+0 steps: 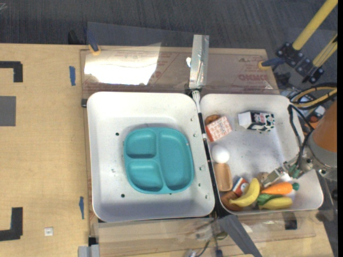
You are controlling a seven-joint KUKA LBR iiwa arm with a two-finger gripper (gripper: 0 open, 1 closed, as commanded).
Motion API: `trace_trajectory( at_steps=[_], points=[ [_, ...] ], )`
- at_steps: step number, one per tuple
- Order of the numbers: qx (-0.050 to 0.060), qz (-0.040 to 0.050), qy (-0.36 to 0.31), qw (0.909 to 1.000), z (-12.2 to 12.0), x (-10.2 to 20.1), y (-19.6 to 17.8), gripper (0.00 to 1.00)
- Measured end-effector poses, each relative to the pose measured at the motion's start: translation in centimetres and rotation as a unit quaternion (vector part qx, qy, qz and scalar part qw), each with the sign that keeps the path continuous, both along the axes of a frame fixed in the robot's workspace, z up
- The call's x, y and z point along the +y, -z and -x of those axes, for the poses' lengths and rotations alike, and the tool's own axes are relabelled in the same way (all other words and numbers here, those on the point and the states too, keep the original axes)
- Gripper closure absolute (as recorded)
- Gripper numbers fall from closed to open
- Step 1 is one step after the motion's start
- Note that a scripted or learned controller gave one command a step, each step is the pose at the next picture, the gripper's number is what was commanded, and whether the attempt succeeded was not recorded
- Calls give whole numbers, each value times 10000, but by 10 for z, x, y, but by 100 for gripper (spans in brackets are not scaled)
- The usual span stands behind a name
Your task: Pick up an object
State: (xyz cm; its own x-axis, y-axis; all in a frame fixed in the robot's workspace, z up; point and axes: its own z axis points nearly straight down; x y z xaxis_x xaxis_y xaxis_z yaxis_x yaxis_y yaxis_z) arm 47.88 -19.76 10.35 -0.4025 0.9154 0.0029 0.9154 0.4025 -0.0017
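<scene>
At the right edge of the camera view the arm (327,138) leaned in low over the right bin (278,103), its orange band just above the wrist and the wrist angled down toward the bin's lower right corner. Its tool (274,175) pointed left and slightly down, ending just above the carrot (278,188); whether it was apart or together could not be told, and nothing was seen between its tips. Beside the carrot lay a banana (247,195) and a second yellow piece (278,201), all crowded along the near wall. Farther up the same bin sat a white ball (221,156), a tan roll (223,176), a red-and-white box (218,128) and a small black-and-white carton (256,120). On the left bin (102,116) rested a teal divided tray (159,160).
</scene>
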Motion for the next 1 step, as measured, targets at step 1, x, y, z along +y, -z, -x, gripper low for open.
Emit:
trace_trajectory(
  at_steps=[1],
  points=[
    [-59, 8, 956, 9954, -95, 56, 16, 0]
  ],
)
